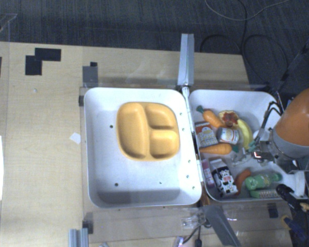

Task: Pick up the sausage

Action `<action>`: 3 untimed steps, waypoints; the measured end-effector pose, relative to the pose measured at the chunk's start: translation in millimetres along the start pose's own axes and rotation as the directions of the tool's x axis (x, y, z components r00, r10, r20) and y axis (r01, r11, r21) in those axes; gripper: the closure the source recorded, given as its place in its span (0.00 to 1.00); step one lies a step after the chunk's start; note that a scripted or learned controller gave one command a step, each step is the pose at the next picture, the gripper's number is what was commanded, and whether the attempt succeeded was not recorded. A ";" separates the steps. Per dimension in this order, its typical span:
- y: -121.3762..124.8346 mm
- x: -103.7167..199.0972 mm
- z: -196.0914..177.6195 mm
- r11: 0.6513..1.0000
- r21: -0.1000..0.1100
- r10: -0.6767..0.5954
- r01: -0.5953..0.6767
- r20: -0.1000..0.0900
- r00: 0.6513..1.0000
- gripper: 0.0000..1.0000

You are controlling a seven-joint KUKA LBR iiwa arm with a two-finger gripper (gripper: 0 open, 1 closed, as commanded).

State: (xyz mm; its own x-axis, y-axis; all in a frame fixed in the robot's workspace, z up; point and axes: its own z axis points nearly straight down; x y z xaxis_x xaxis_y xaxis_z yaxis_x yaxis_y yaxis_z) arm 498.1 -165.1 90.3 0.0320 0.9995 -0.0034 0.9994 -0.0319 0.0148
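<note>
The sausage, a short reddish-brown piece, lies near the front of the right bin, between a small printed box and a green packet. The arm comes in from the right, its orange band over the bin's right edge. My gripper hangs low in the middle of the right bin, just behind the sausage and beside a long orange piece of food. Nothing shows between its tips.
The right bin also holds a carrot, a banana, a tin can and a red-labelled packet, all crowded together. The left bin holds a yellow divided tray. A metal post stands between the bins.
</note>
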 end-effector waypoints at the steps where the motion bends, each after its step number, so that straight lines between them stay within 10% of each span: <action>1: -6.6 25.5 -0.5 0.999 -0.005 -0.033 0.033 0.002 0.999 0.00; 3: -6.3 10.1 0.2 0.999 -0.001 -0.052 0.052 -0.004 0.999 0.00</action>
State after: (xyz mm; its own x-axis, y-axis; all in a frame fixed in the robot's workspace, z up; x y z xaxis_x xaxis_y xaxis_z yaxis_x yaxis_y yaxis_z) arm 492.1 -154.9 89.9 -0.0196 0.9998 -0.0003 0.9997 0.0196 0.0157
